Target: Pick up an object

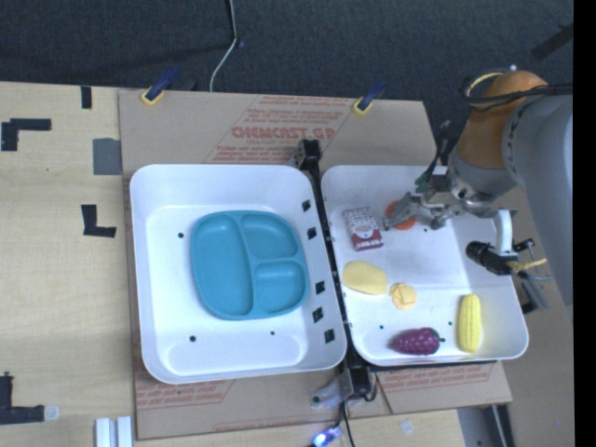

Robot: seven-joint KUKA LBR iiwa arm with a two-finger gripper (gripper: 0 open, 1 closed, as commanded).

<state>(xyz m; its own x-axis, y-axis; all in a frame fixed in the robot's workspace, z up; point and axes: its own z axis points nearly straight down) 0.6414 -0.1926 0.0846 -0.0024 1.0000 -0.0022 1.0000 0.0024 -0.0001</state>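
The hand (410, 214) sits low over the upper part of the right bin (438, 341), a cluster of grey metal parts at the end of the grey arm (535, 170), whose orange band (489, 124) shows above the wrist. A small orange-red thing (402, 222) shows just beneath the hand; its shape is mostly hidden by the metal, and whether it is gripped or merely lies under the hand cannot be told, nor how far the hand is open.

Just left of the hand lies a small red and white carton (362, 228), boxy and printed, its lettering too small to read. Below it rests a smooth pale yellow lump (365, 277), rounded like a lemon or potato, and beside that a smaller yellow piece (403, 295) with a knobby outline. Near the bin's lower edge lie a dark purple, glossy oval thing (414, 342) and an upright yellow corn cob (470, 322) with a ribbed surface.

The left bin (163, 343), shallow white plastic with rounded corners, holds a teal plate (250, 264) divided into three compartments, matte and smooth. Both bins stand on a brown cardboard sheet (261, 133) with red print, laid on the wooden table (56, 296). The arm's body is cut off at the right.
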